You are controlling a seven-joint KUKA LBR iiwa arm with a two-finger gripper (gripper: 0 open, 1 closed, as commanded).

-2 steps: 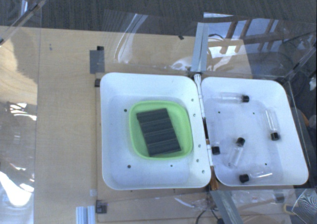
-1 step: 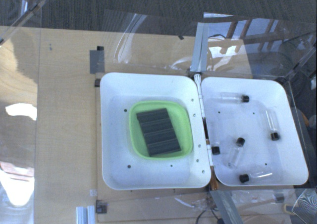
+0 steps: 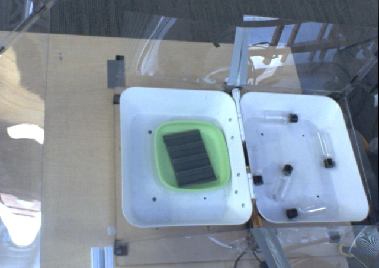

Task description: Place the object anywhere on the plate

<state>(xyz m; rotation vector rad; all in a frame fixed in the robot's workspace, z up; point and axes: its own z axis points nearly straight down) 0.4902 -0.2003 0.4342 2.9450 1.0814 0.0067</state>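
White plastic forms both bins. Whether the gripper is spread or pressed together cannot be told.

- Object (image 3: 189, 158): a dark grey, ribbed, rectangular block. It lies flat on the plate, roughly centred and slightly turned relative to the plate's edges. It occupies most of the plate's floor.
- Plate (image 3: 161, 142): a lime-green square dish with rounded corners and a raised rim. It rests on the floor of the left bin (image 3: 136, 142), near the middle and apart from all of that bin's walls.
- Right bin (image 3: 349, 195): touches the left bin along their shared edge. It holds several small clear tubes with black caps (image 3: 283, 181), lying scattered and apart from one another. One black cap sits against the wall nearest the left bin.
- Bench (image 3: 77, 142): light wood, with glare from clear sheeting along its far side. A metal bar (image 3: 238, 59) runs away from the seam between the bins.
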